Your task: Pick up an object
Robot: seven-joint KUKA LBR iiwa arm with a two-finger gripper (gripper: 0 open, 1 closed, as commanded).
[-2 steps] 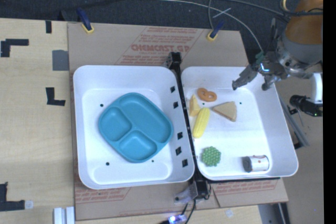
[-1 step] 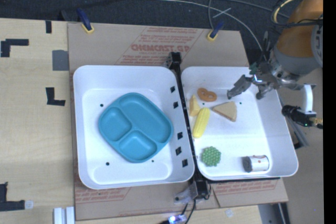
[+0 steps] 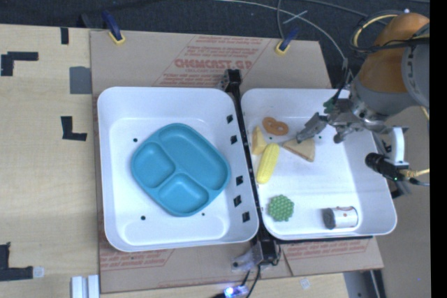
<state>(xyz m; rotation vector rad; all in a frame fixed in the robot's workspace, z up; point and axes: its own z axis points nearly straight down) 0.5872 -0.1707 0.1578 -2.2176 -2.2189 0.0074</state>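
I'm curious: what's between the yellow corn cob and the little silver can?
In the camera view, only bare white bin floor lies between the yellow corn cob and silver can.

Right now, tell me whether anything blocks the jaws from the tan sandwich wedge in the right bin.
Nothing visible does. The gripper sits right at the tan sandwich wedge; the brown pretzel and yellow corn cob lie off to the side.

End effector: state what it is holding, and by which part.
Cannot be told. The end effector sits at the bread slice in the right bin, but no object shows clearly between its tips.
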